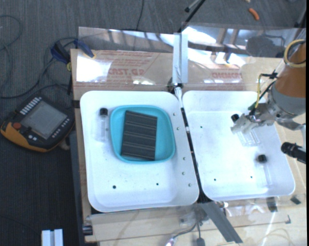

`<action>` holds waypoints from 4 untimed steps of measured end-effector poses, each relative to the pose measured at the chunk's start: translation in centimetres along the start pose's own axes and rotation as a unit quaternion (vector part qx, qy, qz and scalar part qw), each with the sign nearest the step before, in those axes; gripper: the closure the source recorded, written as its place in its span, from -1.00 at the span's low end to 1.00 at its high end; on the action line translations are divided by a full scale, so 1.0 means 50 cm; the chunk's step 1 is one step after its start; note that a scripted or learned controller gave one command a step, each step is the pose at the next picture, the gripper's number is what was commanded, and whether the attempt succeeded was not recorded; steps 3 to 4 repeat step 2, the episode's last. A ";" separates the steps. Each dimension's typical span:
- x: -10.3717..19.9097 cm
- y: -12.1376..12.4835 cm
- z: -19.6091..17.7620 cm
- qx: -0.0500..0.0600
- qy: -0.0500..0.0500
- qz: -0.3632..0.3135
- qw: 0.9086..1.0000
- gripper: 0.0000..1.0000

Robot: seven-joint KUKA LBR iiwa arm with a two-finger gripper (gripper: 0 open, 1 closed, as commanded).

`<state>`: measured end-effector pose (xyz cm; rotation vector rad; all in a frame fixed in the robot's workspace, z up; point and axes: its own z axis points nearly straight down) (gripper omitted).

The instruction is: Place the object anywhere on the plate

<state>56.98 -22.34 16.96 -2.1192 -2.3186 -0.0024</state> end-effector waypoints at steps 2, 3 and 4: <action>-0.003 0.036 -0.272 0.000 -0.002 0.038 0.999 -1.00; -0.003 0.036 -0.272 0.000 -0.002 0.038 0.999 -1.00; -0.003 0.036 -0.272 0.000 -0.002 0.038 0.999 -1.00</action>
